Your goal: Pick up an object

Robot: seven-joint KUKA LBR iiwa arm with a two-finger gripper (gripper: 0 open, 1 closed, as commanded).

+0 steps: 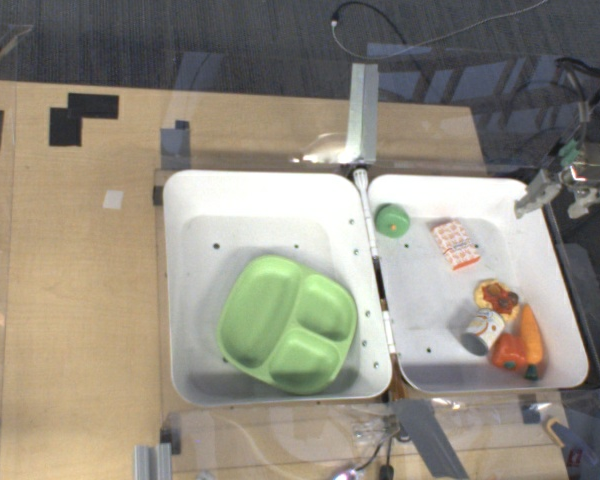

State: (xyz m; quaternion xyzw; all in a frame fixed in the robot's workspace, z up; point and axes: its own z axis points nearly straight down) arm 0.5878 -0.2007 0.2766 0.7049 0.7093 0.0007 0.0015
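Observation:
The right bin [420, 348] holds several small items. A green round piece [391, 219] lies near its back left corner. A pink and white packet [455, 244] sits to the right of it. Toward the front right are a small pizza-like toy [497, 295], a grey and white can [481, 329] on its side, an orange carrot [531, 330] and a red-orange pepper [510, 353], all bunched together. My gripper [555, 196] hangs at the bin's back right corner, above the rim and apart from every item.
A green divided plate [287, 323] lies tilted in the left bin [195, 268]. A metal post [364, 113] stands behind the wall between the bins. Cables and arm parts [590, 118] crowd the far right.

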